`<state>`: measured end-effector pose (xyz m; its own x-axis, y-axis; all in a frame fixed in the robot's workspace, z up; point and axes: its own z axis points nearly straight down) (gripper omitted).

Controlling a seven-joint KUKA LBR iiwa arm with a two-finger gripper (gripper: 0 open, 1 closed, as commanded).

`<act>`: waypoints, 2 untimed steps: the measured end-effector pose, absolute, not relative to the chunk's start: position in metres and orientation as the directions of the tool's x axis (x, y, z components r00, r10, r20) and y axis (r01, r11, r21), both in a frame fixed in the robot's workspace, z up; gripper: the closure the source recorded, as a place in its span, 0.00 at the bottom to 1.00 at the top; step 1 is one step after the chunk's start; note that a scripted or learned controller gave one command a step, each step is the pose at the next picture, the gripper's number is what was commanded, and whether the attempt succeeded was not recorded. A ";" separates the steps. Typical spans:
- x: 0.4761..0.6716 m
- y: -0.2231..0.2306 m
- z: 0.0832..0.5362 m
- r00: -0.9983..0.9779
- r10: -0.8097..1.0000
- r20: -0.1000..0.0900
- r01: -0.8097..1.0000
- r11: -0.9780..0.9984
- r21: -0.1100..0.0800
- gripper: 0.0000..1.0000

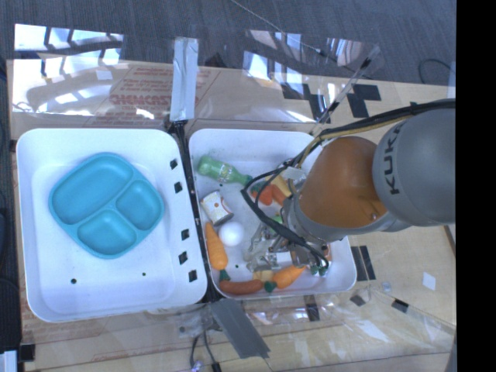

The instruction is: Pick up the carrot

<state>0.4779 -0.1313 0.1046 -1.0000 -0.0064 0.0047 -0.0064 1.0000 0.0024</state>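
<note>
One camera view: carrot (288, 276) lying at six o'clock in right bin (232, 142), just below gripper (271, 252); jaw spread impossible to tell. Probably light, stiff, smooth plastic; best pinched across thick middle, away from green top.

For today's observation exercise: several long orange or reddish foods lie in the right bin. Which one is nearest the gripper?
The carrot with the green top, just below the gripper. The orange piece by the left wall and the reddish sausage lie farther left.
</note>
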 end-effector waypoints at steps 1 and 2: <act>0.478 -0.158 0.115 -0.972 -0.235 0.002 -0.235 0.972 0.002 1.00; 0.518 -0.195 0.270 -0.944 -0.330 -0.006 -0.330 0.944 -0.005 1.00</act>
<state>0.5180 -0.1953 0.2698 -0.9441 -0.3297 -0.0060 -0.3297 0.9441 -0.0055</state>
